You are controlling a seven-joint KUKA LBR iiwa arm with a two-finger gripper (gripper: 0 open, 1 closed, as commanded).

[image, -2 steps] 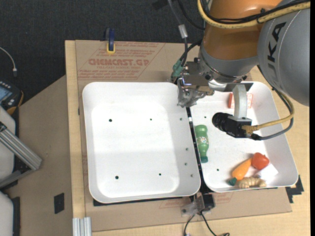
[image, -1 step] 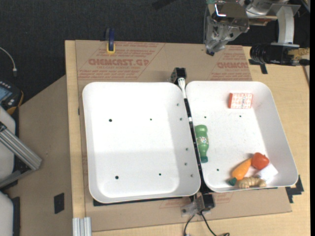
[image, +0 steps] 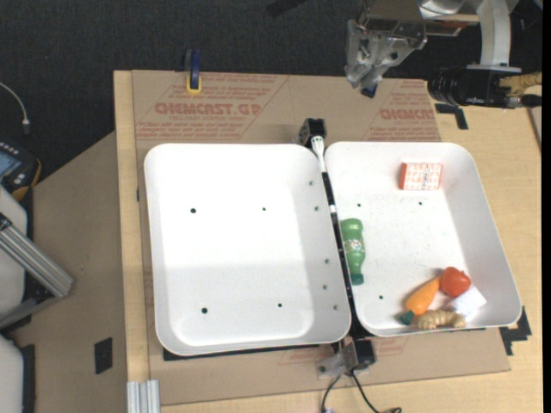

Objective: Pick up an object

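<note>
**Gripper above the far edge, objects wait in the right bin**

The gripper (image: 370, 74) hangs above the far edge of the brown board (image: 258, 101), well apart from both bins. Nothing is between its fingers. If the fingers stand wide or narrow, I cannot tell, because they are small and partly dark against the background.

The left bin (image: 172, 231) is white and shallow, with only small dark dots on its floor. The right bin (image: 482, 222) touches it along the middle edge and holds all the objects.

A green bottle (image: 352, 248) lies at the left side of the right bin, just beside the edge where the two bins meet, with its length going from far to near. A small orange and white box (image: 420, 175) lies in the far part of this bin, well apart from the bottle.

In the near right corner several things lie close together: an orange carrot (image: 422, 296), a red pepper (image: 455, 280) just beside it on the right, a pale ginger root (image: 439, 320) near the front wall, and a white card (image: 470, 300) partly under the pepper.

A yellow and blue clamp (image: 194, 72) stands on the far left edge of the board.
</note>
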